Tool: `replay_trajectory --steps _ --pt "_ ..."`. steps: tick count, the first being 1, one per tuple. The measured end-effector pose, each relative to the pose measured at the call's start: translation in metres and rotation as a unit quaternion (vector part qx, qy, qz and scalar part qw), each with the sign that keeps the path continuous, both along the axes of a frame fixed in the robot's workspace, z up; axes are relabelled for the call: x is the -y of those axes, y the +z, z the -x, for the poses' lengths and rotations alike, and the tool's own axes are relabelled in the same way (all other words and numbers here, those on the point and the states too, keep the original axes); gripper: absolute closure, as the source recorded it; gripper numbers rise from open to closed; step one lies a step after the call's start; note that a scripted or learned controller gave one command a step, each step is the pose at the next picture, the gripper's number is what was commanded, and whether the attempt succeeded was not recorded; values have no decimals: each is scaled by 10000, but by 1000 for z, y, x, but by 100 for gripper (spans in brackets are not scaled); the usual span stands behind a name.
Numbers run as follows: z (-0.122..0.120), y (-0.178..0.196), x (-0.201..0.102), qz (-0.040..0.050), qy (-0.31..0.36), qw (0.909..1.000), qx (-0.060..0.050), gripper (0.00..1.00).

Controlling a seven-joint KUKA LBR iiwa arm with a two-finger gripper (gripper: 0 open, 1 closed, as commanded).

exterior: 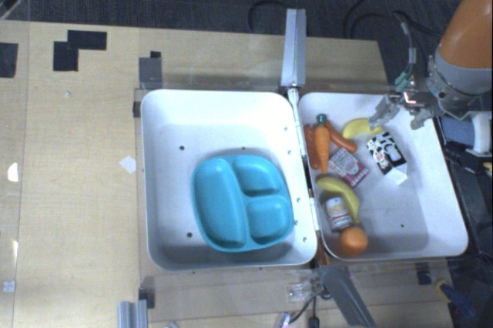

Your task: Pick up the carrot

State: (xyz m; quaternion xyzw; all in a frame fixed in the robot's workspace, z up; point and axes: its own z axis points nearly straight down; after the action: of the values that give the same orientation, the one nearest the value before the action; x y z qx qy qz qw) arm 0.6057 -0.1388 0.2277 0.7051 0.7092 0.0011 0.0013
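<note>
Right bin (431, 234), upper left corner: carrot (317, 147) lies against divider wall, long axis up-down in frame. Claw (400, 105) well right, slightly higher. Claw state: cannot tell.

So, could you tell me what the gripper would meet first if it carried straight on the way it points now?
Probably the yellow banana. The gripper points toward the view's lower left, and that banana lies just ahead of it; the carrot is farther along. Its height above the bin is unclear.
</note>
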Motion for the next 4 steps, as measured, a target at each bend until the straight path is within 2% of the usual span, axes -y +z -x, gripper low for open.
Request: replay_trajectory --steps 1,2,3,4 --pt "-47 -139 19 8 -162 9999 38 0" --pt "-66 -139 -10 7 138 9999 35 0" --pt "-66 -139 -41 -2 -303 9995 35 0" --pt "-42 -138 -50 6 13 10000 48 0"
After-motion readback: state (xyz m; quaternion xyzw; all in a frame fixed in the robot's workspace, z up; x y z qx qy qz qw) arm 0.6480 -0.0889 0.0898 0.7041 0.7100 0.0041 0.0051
